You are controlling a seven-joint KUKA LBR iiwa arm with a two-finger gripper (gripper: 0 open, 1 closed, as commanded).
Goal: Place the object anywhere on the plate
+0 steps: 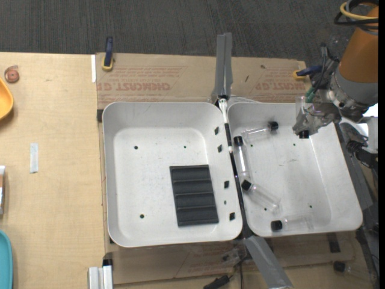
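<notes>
Nearest, a clear tube with a black cap point(292, 223) lies along the right bin's point(337, 221) front wall. A black ridged plate point(194, 195) rests flat in the left bin point(120, 179). Three more capped tubes lie farther back. The jaws point(305, 127) hover over the right bin's far corner; their spread cannot be told.

cardboard sheet point(180, 80), blue clamp point(108, 52), wooden bench point(48, 161)

Arm point(361, 59) cropped at rt edge
</notes>
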